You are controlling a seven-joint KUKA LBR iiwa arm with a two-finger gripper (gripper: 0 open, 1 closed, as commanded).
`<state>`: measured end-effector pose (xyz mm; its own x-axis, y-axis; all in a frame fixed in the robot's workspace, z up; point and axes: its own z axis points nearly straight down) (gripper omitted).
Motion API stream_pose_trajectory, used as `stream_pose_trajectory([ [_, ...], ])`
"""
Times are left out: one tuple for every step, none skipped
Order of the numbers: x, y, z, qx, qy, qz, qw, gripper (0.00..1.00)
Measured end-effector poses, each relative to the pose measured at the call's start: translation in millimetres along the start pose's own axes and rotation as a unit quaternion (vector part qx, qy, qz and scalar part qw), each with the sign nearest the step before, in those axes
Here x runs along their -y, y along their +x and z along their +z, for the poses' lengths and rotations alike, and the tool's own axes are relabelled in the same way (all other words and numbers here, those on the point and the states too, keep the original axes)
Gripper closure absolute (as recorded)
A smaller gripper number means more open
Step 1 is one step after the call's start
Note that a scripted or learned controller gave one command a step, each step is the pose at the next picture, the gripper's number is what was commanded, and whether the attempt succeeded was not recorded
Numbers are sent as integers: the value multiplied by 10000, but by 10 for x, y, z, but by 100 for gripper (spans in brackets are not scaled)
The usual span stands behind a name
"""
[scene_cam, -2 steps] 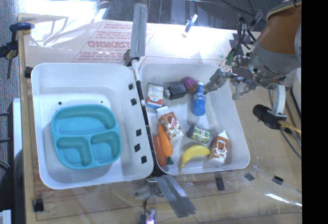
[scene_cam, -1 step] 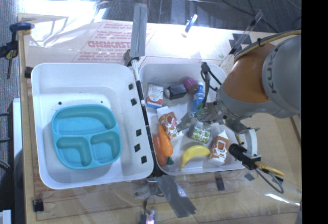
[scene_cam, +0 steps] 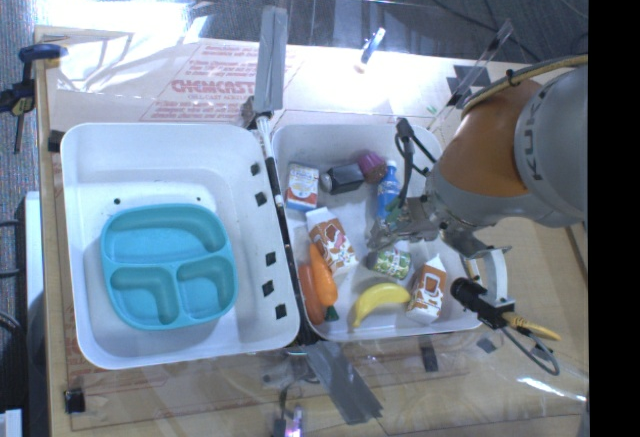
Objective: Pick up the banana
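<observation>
- Starting with the table (scene_cam: 120, 95), we see it carries two shallow white bins side by side, which keeps the loose goods corralled within the arm's reach.
- We read the left bin (scene_cam: 90, 165) as a drop-off place, since it holds nothing but a blue divided tray (scene_cam: 168, 265) lying flat.
- We find the clutter in the right bin (scene_cam: 330, 140), packed close, so any grasp there has little free room.
- We see the arm (scene_cam: 510, 160) come in from the right and bend down over that bin's middle, its bulk hiding part of the contents.
- We place the gripper (scene_cam: 398, 225) low among the items near a blue bottle (scene_cam: 388, 187); whether the jaws stand open or closed we cannot tell, as the wrist and clutter mask them.
- We spot the banana (scene_cam: 379, 302) lying flat at the near edge of the right bin, between a carrot (scene_cam: 320, 287) and a small carton (scene_cam: 428, 290), just below the gripper and not held.
- We judge the pick not yet made: the gripper sits above and beside the fruit, so it likely needs to shift toward the near wall.
</observation>
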<state>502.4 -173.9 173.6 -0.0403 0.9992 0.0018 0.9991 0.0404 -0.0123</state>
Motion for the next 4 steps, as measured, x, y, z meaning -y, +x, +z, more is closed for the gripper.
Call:
stream_pose_trajectory([
  [-1, 1, -1, 2, -2, -2, 10000, 0],
  [139, -298, 601, 49, -172, -348, 9992, 0],
  [211, 81, -387, 13, -46, -1392, 9903, 0],
  [186, -362, 600, 81, -160, -2279, 9735, 0],
])
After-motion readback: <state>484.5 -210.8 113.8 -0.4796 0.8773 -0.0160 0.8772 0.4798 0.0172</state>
